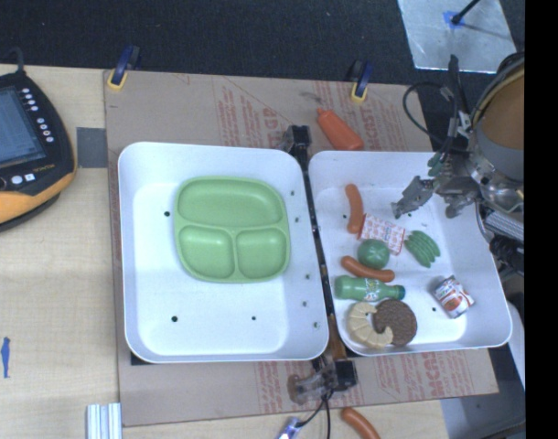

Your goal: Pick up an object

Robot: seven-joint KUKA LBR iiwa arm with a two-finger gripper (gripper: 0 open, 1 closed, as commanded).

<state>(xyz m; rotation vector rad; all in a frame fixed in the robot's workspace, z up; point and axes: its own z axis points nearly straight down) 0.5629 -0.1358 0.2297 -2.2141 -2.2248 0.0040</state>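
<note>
Item: pick attempt, approach stage. The tool (pixel 432 195) hangs over the far right part of the right bin (pixel 480 341), its fingers spread apart and grasping nothing; no object sits between them. Candidate objects all lie in that bin: a sausage (pixel 354 208) near the far left corner; a red-and-white packet (pixel 383 233) and a green pod (pixel 423 246) toward the middle, nearest the tool; a green ball (pixel 373 253) touching a second sausage (pixel 367 269); a green bottle (pixel 366 290) lying on its side; a cookie stack (pixel 381 324) at the near edge; a small can (pixel 452 296) toward the near right. The left bin (pixel 142 327) holds a green divided plate (pixel 231 228). Judged step: choosing and closing in on a target, nothing yet lifted. Next move calls for lowering the spread fingers squarely over a single object, probably the pod or packet, with room kept from neighbours so that the fingers do not land on two things at once, then closing and raising. Outside the bins: an orange piece (pixel 338 130) by the far edge of the tabletop, another (pixel 360 421) by the near edge, a pendant (pixel 18 149) at the left edge. Writing: red print runs over the cardboard sheet (pixel 206 108) under the bins, and the packet and can bear labels; none is legible at this size.
</note>
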